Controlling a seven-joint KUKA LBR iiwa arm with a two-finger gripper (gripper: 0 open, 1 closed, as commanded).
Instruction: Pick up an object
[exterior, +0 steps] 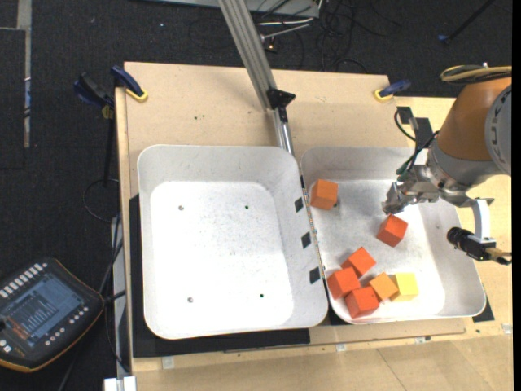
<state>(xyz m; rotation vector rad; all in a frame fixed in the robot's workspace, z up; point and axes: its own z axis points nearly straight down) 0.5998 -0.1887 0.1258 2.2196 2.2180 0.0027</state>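
Right bin (456,300): hand (399,204) above red cube (392,230), fingers indistinct.

No legible text, labels, brand marks, numbers or signs in the camera view. The handheld control pendant (37,312), on the floor beyond the bench's front-left corner, has a lit screen with rows of lines, but the content is too small and blurred to read. The blocks, both white bins and the arm carry no readable markings.
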